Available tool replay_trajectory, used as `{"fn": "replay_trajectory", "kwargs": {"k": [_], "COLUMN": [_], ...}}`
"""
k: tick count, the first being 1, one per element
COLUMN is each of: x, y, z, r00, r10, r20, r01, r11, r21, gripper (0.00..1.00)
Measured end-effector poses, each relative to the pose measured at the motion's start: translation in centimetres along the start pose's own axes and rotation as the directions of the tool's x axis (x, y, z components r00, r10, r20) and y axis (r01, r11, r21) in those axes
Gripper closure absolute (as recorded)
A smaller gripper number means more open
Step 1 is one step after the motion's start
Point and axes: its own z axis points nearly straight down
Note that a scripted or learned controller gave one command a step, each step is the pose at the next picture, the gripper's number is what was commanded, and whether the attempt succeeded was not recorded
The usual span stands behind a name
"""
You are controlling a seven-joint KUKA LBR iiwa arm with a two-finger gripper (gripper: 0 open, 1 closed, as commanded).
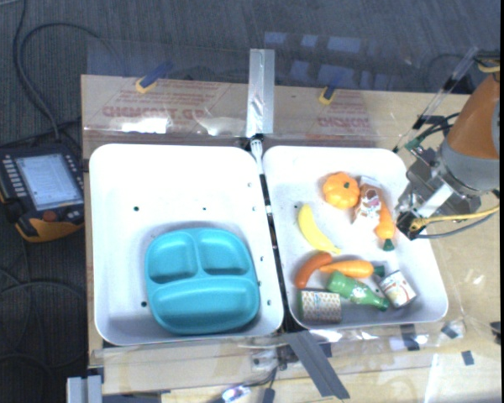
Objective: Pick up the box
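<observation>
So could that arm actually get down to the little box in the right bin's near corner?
Probably yes: the box lies uncovered from above, though the green bottle and the bin wall crowd it, leaving tight room.

Both white bins look like smooth moulded plastic with a soft sheen, and the turquoise divided tray is glossy plastic. The toy foods (banana, pumpkin, green bottle) appear smooth and plastic, while the box has a dull grey speckled face. The tabletop looks like pale wood under clear shiny film, the floor like dark ribbed carpet.
</observation>
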Motion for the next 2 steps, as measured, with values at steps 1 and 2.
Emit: {"fn": "replay_trajectory", "kwargs": {"k": [1, 2], "x": [5.4, 8.8], "y": [-3.7, -6.8], "z": [9.9, -7.6], "r00": [0.971, 0.947], "r10": [-0.239, -0.322], "r20": [-0.005, 0.001], "r01": [0.239, 0.322], "r11": [0.971, 0.947], "r21": [-0.016, -0.005], "gripper": [1.0, 1.0]}}
